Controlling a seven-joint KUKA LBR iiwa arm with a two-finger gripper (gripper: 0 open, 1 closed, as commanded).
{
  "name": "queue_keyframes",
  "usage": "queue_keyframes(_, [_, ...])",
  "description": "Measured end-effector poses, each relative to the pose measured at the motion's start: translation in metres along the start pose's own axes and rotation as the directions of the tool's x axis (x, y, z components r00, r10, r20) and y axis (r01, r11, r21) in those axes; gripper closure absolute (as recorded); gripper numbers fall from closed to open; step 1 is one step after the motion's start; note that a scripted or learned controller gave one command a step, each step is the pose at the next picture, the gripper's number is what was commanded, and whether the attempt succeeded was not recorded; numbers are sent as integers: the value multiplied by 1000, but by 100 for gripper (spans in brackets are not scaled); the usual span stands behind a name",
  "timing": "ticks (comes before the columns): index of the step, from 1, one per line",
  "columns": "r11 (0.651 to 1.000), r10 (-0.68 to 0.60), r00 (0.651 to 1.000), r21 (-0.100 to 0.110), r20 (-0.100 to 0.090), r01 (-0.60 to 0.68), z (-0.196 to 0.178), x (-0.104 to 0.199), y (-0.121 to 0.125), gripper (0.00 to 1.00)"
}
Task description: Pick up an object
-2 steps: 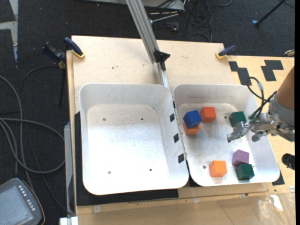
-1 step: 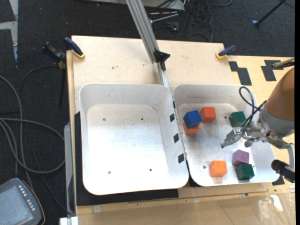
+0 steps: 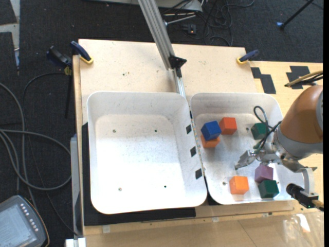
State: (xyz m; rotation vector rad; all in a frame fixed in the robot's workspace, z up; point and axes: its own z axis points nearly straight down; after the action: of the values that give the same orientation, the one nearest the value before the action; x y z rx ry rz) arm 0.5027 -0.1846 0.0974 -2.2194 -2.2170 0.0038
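Right-hand white bin: holds every candidate. Blue cube stacked on an orange block, orange cube beside; green block, purple cube, green cube, orange cube spread apart, so reachable singly. Gripper: poised low among them, gripping nothing, jaw state impossible to tell. Left-hand bin: bare of blocks

From my station, the arm runs off the right edge and covers part of the right bin. It partly hides a green block. I cannot resolve the gripper well enough to read it.
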Motion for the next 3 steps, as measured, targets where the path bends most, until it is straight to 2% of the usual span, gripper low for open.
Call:
queue_keyframes(1, [1000, -1, 1000, -6, 2, 1, -13, -1, 2, 100])
queue_keyframes(3, [1000, -3, 1000, -13, 5, 4, -121, -11, 16, 100])
